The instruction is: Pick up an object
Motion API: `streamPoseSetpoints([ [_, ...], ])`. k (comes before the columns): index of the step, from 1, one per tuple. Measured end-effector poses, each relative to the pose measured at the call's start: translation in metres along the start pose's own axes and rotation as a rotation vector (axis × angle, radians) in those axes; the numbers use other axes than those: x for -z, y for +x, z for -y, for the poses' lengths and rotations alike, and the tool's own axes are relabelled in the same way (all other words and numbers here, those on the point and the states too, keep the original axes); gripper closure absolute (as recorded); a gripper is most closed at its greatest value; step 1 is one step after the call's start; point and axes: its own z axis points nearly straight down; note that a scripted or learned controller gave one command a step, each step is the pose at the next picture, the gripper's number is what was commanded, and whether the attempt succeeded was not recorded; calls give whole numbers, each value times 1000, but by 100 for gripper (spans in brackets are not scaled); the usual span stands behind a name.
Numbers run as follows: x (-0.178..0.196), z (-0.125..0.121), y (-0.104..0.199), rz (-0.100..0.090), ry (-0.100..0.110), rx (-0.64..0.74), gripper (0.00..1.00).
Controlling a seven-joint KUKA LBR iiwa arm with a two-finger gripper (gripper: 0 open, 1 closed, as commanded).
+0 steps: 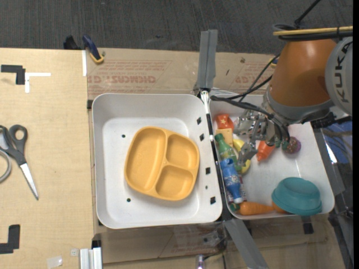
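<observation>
1. Objects sit in the right bin [322, 167]: red block [224, 120], yellow piece [226, 134], green bottle [224, 148], blue tube [231, 180], carrot [256, 208], teal bowl [298, 195], purple ball [291, 145], small orange-red piece [265, 150].
2. Bottle, tube and yellow piece line up along the bin's left wall, red block at the far end, tube nearest the camera.
3. Carrot lies along the near wall, its tip touching the bowl; bowl sits upside down in the near right corner.
4. Arm [305, 74] comes in from the right, orange band over the far right part of that bin.
5. Hand [257, 142] is low over the bin's middle, just right of the bottle and yellow piece, among cables and metal parts.
6. Orange-red piece is right at the hand, purple ball just beside it on the right. Cannot tell whether either is between the fingers.
7. Hand state: cannot tell, too cluttered to read.
8. Left bin [106, 167] holds a yellow three-compartment plate [162, 163], roughly centred, flat.
9. Tabletop [45, 150] on the left carries scissors [20, 153], well apart from both bins.
10. Cardboard [143, 74] lies behind the left bin, a blue clip [92, 47] at its far left corner.
</observation>
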Motion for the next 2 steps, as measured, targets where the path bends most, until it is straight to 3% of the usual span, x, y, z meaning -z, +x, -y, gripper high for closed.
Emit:
streamPoseSetpoints([
  [1,-94,45,-8,9,-2,15,0],
  [2,-88,45,-8,2,-1,16,100],
])
